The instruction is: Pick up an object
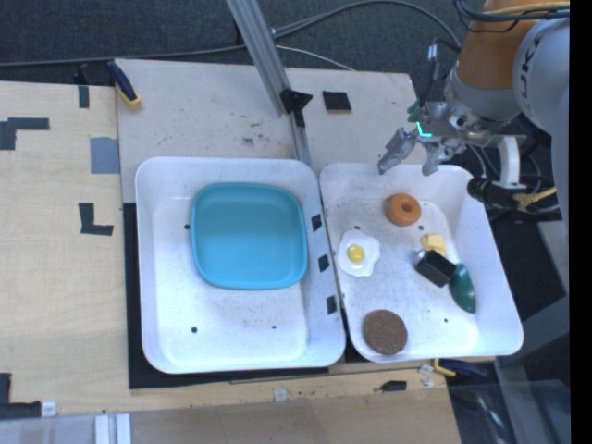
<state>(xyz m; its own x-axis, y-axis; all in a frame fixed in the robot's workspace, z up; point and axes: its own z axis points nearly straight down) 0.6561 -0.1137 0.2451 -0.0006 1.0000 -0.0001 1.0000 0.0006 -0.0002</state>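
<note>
A: Doughnut (402,209) is sitting in the right bin (495,336), near its far edge, and it is looking like the likeliest thing to pick, being closest to the arm.

B: Where is the gripper (413,155) hanging?

A: It is hovering over the far edge of that bin with its fingers spread apart and nothing between them. The doughnut is lying just nearside of the jaws, apart from them, not yet under them.

B: Why is everything else sitting as it is?

A: The toys are lying loose and spaced out, probably so each can be gripped alone. A fried egg (358,253) is resting by the bin's left edge, a brown patty (384,331) near the near edge, and a dark green-ended utensil (447,277) toward the right edge, beside a small yellow piece (433,242) I can't quite identify. A teal plate (249,235) is lying flat in the left bin (157,340).
</note>
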